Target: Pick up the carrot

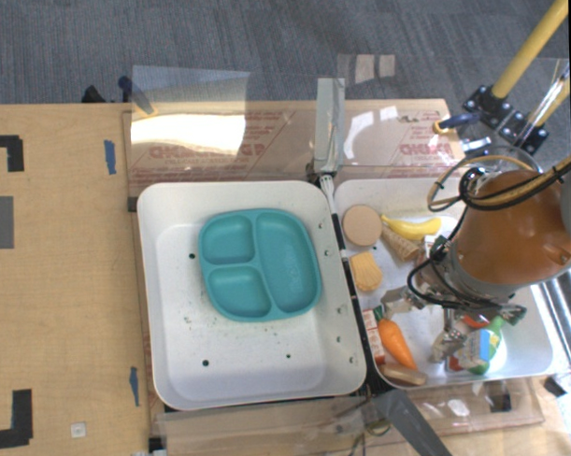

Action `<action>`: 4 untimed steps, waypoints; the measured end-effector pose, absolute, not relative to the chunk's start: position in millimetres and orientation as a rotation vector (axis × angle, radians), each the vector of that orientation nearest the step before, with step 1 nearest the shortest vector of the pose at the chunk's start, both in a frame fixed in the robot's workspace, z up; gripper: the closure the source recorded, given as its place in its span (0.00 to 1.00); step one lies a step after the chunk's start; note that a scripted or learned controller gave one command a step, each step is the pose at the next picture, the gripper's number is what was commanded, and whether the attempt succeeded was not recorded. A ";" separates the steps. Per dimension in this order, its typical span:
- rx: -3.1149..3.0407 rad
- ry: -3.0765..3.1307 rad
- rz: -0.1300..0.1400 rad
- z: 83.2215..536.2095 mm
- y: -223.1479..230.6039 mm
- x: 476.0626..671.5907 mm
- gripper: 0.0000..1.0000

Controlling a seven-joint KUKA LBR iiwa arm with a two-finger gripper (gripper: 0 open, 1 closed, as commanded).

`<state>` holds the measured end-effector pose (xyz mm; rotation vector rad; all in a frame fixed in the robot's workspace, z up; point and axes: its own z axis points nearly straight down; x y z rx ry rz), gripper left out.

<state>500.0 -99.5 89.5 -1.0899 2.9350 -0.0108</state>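
My arm point(510, 233) wears a broad orange band, looped with black cables above a grey metal wrist.

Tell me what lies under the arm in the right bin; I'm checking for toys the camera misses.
Beside the arm, a banana and a colourful toy poke out. The carrot lies clear, left of the claw. Whatever sits beneath the arm's body is covered.

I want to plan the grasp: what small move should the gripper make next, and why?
Probably a short shift toward the left bin, to come above the carrot. The gripper hangs over the right bin beside the carrot, on the side away from the left bin, with nothing visibly between its fingers.
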 end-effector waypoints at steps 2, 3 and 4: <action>-1.164 2.905 -0.007 189.4 -88.6 524.6 1.00; -1.166 2.911 0.000 185.5 -88.6 522.5 0.00; -0.727 3.055 0.003 104.3 -101.5 489.4 0.00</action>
